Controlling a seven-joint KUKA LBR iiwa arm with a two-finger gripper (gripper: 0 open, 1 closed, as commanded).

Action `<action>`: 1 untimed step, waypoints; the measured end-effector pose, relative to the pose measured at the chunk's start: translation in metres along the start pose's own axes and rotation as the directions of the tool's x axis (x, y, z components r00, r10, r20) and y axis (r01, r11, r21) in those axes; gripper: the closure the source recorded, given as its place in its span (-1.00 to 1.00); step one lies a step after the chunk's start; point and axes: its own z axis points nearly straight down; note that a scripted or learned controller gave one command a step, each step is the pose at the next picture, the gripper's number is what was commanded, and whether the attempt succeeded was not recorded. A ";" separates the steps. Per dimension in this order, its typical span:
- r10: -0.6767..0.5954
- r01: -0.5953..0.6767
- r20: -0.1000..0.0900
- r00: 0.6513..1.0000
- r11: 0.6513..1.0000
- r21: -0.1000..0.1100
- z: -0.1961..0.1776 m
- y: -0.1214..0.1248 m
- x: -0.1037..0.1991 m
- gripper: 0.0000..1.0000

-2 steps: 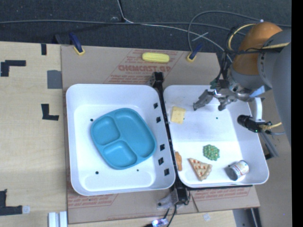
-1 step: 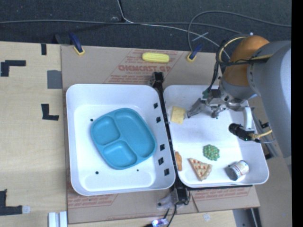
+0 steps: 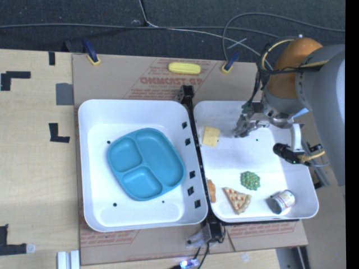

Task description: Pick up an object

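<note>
Showed a dark textured surface (image 3: 56,10) across the top of the frame, crossed by thin cables (image 3: 143,7). Showed a pale wood-grain bench top (image 3: 33,167) along the left side, marked with black tape pieces (image 3: 56,133) and one grey patch (image 3: 64,93). Carried a brown cardboard sheet (image 3: 140,80) with red lettering (image 3: 168,82) at the centre. Held at the sheet's upper edge by two clamps, upper left (image 3: 91,54) and upper right (image 3: 229,62). Lit evenly, with soft shadows.

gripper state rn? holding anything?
Gripper: low over the right bin, beside the yellow cheese piece; nothing seen between its fingers. Open or closed cannot be told.
</note>
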 end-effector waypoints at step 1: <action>0.001 -0.001 -0.001 1.000 1.000 -0.005 -0.062 0.000 0.006 1.00</action>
